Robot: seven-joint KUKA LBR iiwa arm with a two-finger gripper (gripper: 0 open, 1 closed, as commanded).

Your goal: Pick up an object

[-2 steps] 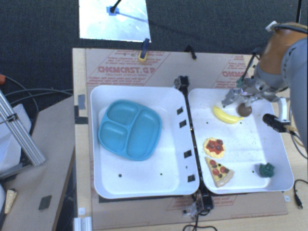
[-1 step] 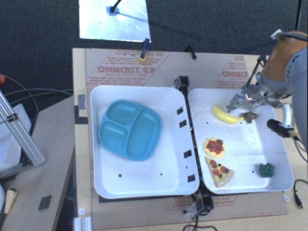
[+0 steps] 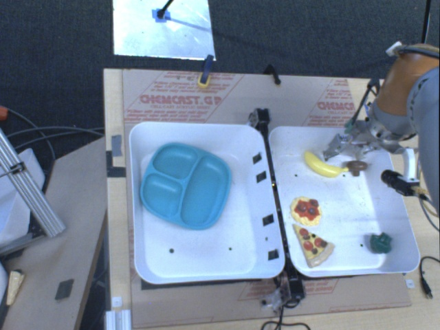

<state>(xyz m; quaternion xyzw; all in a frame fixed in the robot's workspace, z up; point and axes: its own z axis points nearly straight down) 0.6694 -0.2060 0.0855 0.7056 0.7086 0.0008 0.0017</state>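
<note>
Yellow banana (image 3: 323, 165) lies in the right bin (image 3: 395, 253), just beside my gripper (image 3: 346, 145), which hangs over its right end. From here I can't tell how the gripper is set. My worry: the curved fruit could roll aside if I close off-centre.

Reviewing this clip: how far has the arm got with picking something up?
Done: the arm has reached into the right bin, and its gripper sits low beside the banana. In hand: nothing visibly between the fingers. Left: grasping and lifting. The banana, both pizza pieces and the small green object all lie on the bin floor.
</note>
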